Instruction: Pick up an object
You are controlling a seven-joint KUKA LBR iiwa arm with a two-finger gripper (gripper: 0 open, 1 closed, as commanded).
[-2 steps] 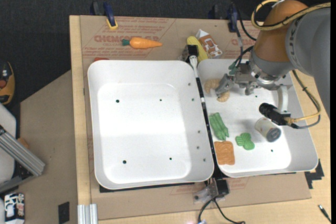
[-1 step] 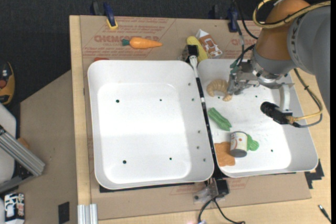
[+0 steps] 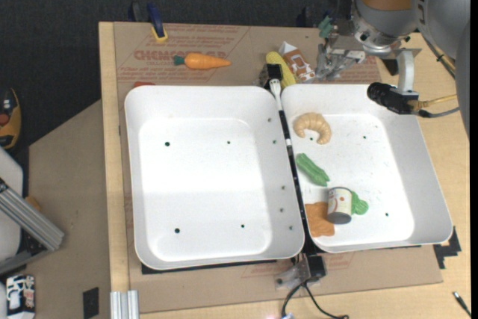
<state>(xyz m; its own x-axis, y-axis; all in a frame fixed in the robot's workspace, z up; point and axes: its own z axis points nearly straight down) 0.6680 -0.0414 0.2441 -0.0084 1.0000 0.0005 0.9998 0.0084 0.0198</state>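
My gripper (image 3: pixel 337 63) hangs above the back rim of the right bin (image 3: pixel 407 183), near that bin's far left corner, with its fingers open and nothing between them. Below it in the right bin lie a tan croissant (image 3: pixel 312 126), a green pepper-like piece (image 3: pixel 312 169), a small grey can with a red label (image 3: pixel 339 205), a green scrap (image 3: pixel 361 205) beside the can, and a flat orange piece (image 3: pixel 320 223). The croissant is the nearest of these to the gripper.
The left bin (image 3: pixel 149 183) adjoins the right one. Behind the bins on the cardboard lie a toy carrot (image 3: pixel 202 61), a yellow banana (image 3: pixel 277 63), a brown packet (image 3: pixel 299 65) and a blue-and-yellow clamp (image 3: pixel 155 23). A black-handled tool (image 3: pixel 273 76) rests at the divider's far end.
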